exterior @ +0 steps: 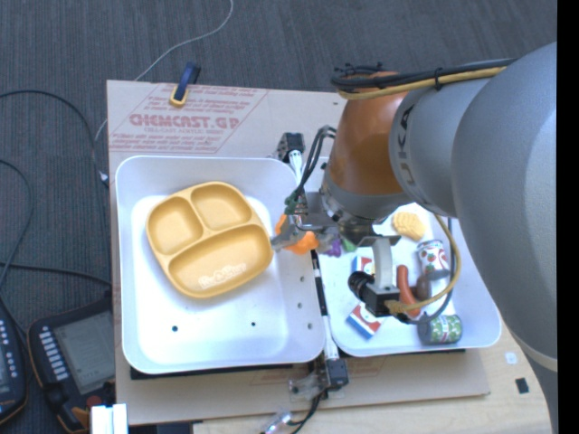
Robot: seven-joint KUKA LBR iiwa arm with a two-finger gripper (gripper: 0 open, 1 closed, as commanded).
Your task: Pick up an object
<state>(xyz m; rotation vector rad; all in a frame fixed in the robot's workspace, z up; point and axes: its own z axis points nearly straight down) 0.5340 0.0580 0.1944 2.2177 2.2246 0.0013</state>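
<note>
Tool (291, 231) sits near an orange item (306, 240) by the bins' divider (317, 283), grip state can't tell; risk: slips off.

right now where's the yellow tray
The yellow tray lies in the left bin, toward its upper half, just left of the gripper at the divide between the bins.

The arm (434, 143) is covering much of the right bin (479, 328), and the picture's right edge is cutting the arm off.
</note>
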